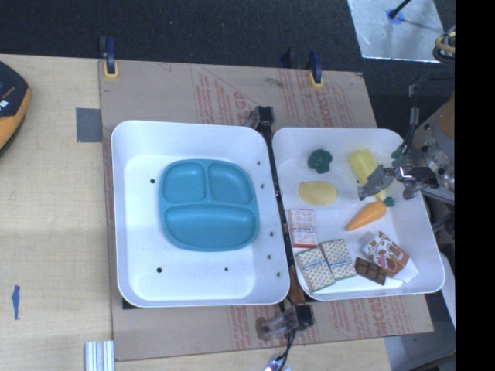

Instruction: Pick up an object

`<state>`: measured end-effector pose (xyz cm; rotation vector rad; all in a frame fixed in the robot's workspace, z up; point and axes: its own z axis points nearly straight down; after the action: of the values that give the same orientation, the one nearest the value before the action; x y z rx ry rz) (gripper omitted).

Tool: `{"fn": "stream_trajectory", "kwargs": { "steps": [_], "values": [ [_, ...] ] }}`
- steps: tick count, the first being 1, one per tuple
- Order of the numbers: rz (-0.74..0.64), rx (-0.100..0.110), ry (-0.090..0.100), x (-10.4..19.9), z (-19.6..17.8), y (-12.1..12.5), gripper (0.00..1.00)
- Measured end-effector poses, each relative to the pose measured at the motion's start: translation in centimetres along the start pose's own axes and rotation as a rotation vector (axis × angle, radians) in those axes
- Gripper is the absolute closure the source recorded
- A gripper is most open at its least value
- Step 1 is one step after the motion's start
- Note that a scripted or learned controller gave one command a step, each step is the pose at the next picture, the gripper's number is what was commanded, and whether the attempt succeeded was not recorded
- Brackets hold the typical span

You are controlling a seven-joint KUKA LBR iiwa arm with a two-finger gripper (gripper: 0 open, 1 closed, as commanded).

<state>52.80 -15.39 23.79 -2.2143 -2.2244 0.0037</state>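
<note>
Packets (325, 263) and a wrapper (384, 256) crowd the right bin's (433, 238) near edge, with the carrot (365, 216) just beyond them toward the bin's right edge. Directly above the carrot's top hangs the end effector (380, 184), holding nothing, though whether it is wide or narrow I cannot tell. Coming down here it could clip the yellow piece (361, 163) beside it, or pinch only the carrot's tapered top and let it slip.

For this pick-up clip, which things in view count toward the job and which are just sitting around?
Job-related:
hand above the right bin
carrot
yellow cylinder
yellow lemon-like piece
green broccoli-like piece
small packets

Lying about:
blue divided plate in the left bin
clamps on the cardboard
</note>
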Motion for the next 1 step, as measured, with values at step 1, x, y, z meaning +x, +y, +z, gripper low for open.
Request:
{"fn": "stream_trajectory", "kwargs": {
  "steps": [1],
  "values": [
    [0.002, 0.009, 0.000, -3.91, 11.71, 2.33, 0.00]
  ]
}}
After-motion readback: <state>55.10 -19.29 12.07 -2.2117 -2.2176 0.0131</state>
